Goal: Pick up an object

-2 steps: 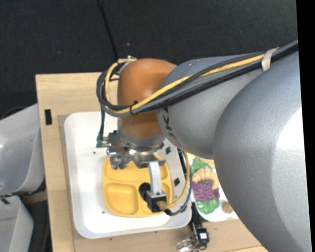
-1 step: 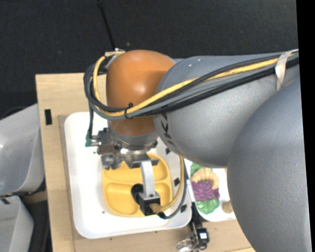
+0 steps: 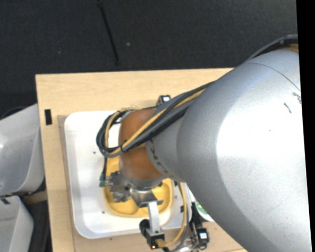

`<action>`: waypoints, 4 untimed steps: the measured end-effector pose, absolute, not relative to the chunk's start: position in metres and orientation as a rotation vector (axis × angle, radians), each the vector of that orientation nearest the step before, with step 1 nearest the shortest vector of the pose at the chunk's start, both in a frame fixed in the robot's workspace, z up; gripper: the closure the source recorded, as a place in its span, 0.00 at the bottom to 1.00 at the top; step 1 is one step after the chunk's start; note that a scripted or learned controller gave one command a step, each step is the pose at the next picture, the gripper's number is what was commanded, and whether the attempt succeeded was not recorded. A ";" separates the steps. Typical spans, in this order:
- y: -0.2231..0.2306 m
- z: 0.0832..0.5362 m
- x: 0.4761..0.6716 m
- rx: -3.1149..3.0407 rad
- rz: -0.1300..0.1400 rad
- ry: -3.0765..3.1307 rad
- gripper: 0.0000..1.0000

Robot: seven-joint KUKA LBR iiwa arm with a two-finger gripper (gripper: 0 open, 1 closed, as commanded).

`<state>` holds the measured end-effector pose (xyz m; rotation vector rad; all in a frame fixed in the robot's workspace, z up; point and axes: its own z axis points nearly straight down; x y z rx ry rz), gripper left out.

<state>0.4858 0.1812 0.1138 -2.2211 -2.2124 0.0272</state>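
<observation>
Yellow object (image 3: 124,207) lies on the floor of a white bin (image 3: 82,202), toward the table's (image 3: 49,95) near edge and largely covered from above. The claw (image 3: 127,189) hangs directly over it, at or just above its surface; its grip state cannot be told, nor whether it holds anything. The orange band (image 3: 140,145) and the grey arm (image 3: 245,160) cover the table's right side.

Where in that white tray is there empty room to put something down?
Bare: the left strip of the white bin, between its left wall and the yellow object, and its top-left corner. Crowded: the middle and right, where the arm hangs over the yellow object.
</observation>
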 end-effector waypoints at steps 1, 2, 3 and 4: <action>0.128 0.180 0.571 -2.234 -0.010 -2.221 1.00; 0.185 0.314 0.533 -2.214 -0.024 -2.235 1.00; 0.225 0.418 0.495 -2.212 -0.017 -2.234 1.00; 0.221 0.560 0.557 -2.224 -0.028 -2.233 1.00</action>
